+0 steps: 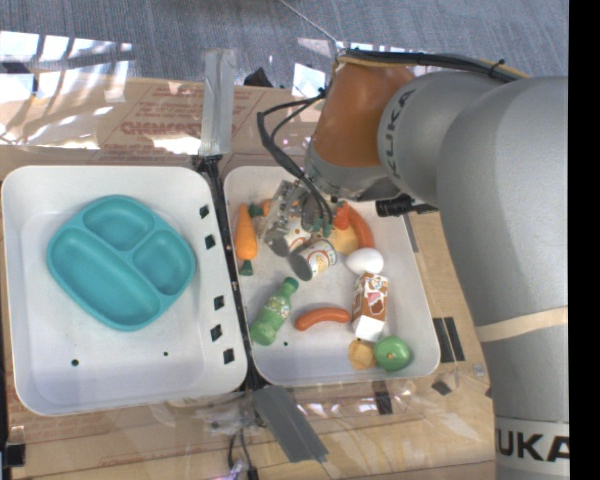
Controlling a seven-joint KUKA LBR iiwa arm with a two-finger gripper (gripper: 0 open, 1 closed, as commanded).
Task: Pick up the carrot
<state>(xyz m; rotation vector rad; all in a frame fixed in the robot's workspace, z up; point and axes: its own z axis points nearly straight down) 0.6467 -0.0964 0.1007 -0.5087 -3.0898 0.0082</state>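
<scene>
The jaws (292, 213) hang low in the upper middle of the right bin (425, 303), a cluttered grey-and-metal assembly under the arm's orange band (355, 118). Whether they are spread or closed cannot be told, and nothing can be seen caught between them.

The carrot (245, 236) lies just to the left of the jaws, close beside them but apart, near the bin's left wall. It lies roughly lengthwise along that wall, orange body with a green tuft at its lower end.

Right under the jaws sits a small can (318, 259) tipped on its side, with a label showing. To the right of it is a white egg (365, 261), and above that an orange-red piece of food (356, 226) partly tucked beneath the wrist. Lower in the bin, a green bottle (273, 311) lies slantwise near the left wall, a red sausage (322, 318) lies beside it, and a brown-and-white carton (370, 303) rests near the egg. A green apple (392, 353) sits in the lower right corner, touching a small yellowish block (361, 353).

The left bin (40, 368) holds a teal divided plate (121, 260), well apart from the jaws. Both bins sit side by side on the table (450, 268), and the grey arm (490, 198) fills the right side.
</scene>
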